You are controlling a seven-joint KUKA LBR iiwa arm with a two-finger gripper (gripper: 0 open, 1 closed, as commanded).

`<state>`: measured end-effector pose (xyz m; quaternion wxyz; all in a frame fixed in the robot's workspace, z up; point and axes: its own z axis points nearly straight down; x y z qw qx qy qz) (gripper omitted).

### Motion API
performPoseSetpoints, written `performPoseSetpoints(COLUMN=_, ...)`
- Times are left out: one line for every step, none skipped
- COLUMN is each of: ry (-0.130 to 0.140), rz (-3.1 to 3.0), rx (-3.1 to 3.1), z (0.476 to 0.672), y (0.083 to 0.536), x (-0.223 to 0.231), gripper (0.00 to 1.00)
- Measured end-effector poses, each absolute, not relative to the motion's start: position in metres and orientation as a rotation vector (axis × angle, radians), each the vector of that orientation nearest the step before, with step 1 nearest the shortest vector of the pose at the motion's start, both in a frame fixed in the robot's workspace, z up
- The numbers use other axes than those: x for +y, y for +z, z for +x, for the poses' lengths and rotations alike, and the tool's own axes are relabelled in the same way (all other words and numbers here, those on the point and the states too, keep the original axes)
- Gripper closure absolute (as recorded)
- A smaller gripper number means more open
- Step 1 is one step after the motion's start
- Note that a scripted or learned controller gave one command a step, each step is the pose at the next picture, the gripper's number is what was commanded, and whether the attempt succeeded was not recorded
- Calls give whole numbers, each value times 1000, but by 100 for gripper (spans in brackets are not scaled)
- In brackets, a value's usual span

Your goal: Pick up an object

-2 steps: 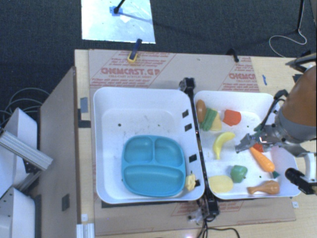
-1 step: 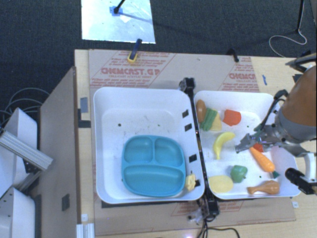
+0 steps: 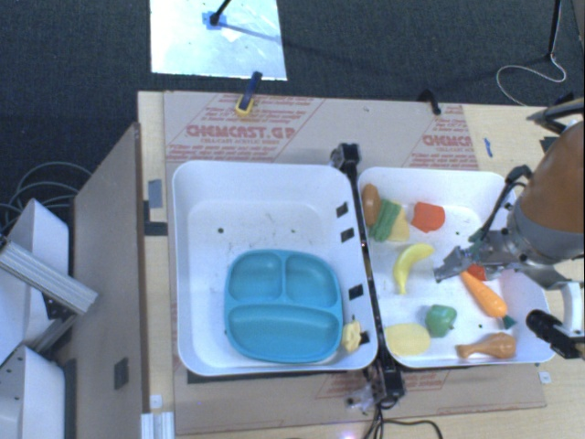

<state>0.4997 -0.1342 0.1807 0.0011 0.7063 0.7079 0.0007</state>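
The right bin (image 3: 457,179) holds several toy foods. A yellow banana (image 3: 410,264) lies near its middle, and an orange carrot (image 3: 483,296) lies to the banana's right. A green pepper (image 3: 441,318), a pale yellow round piece (image 3: 408,339) and a tan drumstick (image 3: 487,346) sit along the front. At the back are a red-orange piece (image 3: 427,216), a green piece (image 3: 386,219) and a brown piece (image 3: 370,203). My gripper (image 3: 460,264) hangs low between the banana and the carrot, just above the carrot's top end. A small red bit (image 3: 476,273) shows right beside it.
The left bin (image 3: 265,190) bears a blue divided plate (image 3: 281,305), with a small yellow toy (image 3: 351,337) by the plate's front right corner. A black divider (image 3: 358,245) separates the bins. The grey arm (image 3: 553,218) covers the right bin's right side.
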Motion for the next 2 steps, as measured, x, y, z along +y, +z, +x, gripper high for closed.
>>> performPoseSetpoints(ry=2, rz=2217, rx=2223, z=500, y=181, x=-134, gripper=0)
performPoseSetpoints(ry=2, rz=2217, rx=2223, z=500, y=181, x=-134, gripper=0)
